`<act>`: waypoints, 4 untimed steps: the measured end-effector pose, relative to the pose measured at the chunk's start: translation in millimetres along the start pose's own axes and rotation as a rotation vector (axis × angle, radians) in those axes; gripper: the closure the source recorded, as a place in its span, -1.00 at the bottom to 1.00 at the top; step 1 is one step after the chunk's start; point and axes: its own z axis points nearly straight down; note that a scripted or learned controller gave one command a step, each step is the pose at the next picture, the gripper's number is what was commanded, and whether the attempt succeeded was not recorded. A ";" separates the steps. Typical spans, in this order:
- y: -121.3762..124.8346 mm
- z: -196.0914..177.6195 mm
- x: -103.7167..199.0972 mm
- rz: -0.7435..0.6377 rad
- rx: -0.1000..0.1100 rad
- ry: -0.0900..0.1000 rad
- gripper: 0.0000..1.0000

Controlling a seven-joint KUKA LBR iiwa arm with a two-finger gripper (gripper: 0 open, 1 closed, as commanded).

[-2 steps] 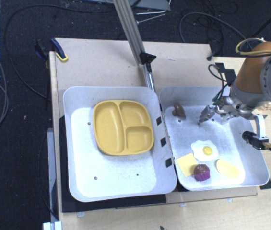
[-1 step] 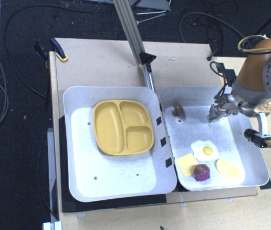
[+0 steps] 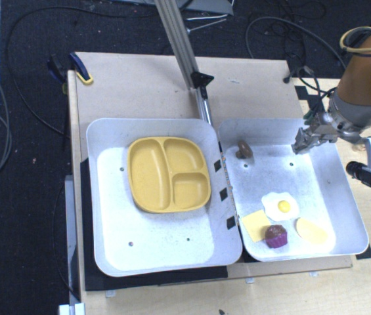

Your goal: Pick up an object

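Camera view: gripper [image 3: 303,143] hangs over the right bin's [image 3: 343,195] far right corner; whether its fingers are open or shut cannot be told. Left of it lies a small brown object [image 3: 243,151]. Nearer the camera, well apart, sit a fried egg [image 3: 282,207], yellow cheese slice [image 3: 255,225], purple piece [image 3: 276,235] and yellow round piece [image 3: 312,230].
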 end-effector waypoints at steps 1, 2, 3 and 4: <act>1.9 -53.9 -0.4 0.000 -0.001 0.000 1.00; -3.6 -52.5 56.9 -0.004 0.007 0.003 1.00; 1.5 -66.0 105.5 -0.004 0.005 0.002 1.00; 10.7 -60.0 158.6 -0.004 0.005 0.002 1.00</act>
